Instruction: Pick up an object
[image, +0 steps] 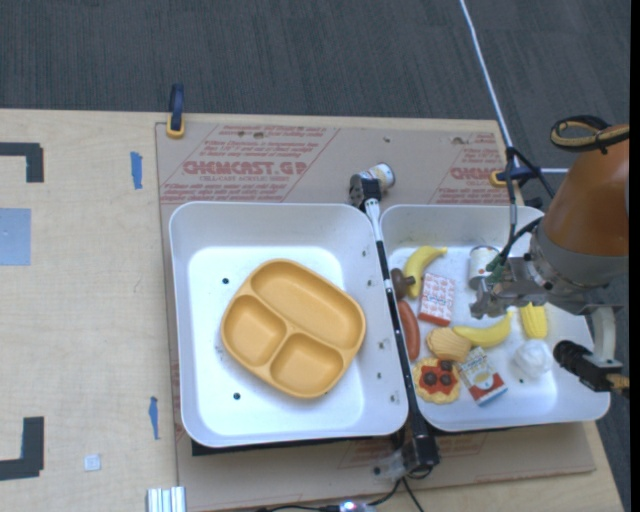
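Observation:
The right bin (575, 405) holds several toy foods. A yellow banana (422, 262) lies at its back left, with a red-and-white packet (436, 298) just in front of it. A red sausage (409, 328) runs along the left wall. A second banana (483, 333), a tan pastry (449, 344), a pizza slice (438, 379), a small carton (482, 381), a corn cob (534, 320) and a white piece (530, 358) fill the front. My gripper (493, 293) hangs low over the bin's middle, just above the second banana. Nothing is visibly held.
The left bin (190, 300) carries a yellow three-section plate (292, 327). A black divider (385, 290) runs between the bins. The orange-banded arm (590, 215) covers the right bin's back right. A cable (490, 70) slants in from the top.

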